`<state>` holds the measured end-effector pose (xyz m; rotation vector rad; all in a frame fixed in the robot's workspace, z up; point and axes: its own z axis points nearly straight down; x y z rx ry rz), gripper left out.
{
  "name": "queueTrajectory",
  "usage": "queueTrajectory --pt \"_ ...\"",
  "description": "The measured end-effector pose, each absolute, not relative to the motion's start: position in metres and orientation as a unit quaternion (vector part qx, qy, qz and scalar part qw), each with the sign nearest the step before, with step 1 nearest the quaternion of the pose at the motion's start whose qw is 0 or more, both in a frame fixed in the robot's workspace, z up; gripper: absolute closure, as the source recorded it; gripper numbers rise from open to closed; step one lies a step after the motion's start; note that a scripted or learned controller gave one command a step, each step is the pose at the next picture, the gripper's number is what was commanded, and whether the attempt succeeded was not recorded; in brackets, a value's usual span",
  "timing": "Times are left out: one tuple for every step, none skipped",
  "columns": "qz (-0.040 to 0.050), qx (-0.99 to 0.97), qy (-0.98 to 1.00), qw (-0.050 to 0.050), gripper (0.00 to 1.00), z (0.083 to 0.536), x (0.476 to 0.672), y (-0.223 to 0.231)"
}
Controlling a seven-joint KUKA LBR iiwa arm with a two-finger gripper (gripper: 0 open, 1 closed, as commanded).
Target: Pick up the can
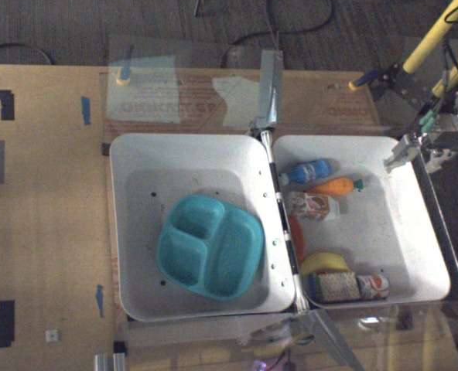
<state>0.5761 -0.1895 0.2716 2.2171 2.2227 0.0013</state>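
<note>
Your can (374, 286) lies against a box (337, 286) and banana (324, 263); I cannot tell the gripper's (401, 152) jaw state.

The left bin (128, 207) holds a teal divided tray (210, 246) with 3 compartments, lying tilted near its middle; the right bin (415, 230) has a blue bottle (306, 171) by its upper left corner; just below it lies an orange carrot (335, 186); beneath that, a printed white packet (312, 205); near the lower left corner, a yellow banana (324, 263) touches a speckled box (337, 286) below it.
</note>
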Motion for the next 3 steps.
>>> queueTrajectory --pt "-0.0006 0.732 0.681 0.0 0.0 0.16 0.623 -0.22" --pt "0.0028 0.727 0.686 0.002 0.0 0.097 0.608 -0.211" --pt "0.003 0.728 0.686 0.003 1.0 0.107 0.608 -0.212"
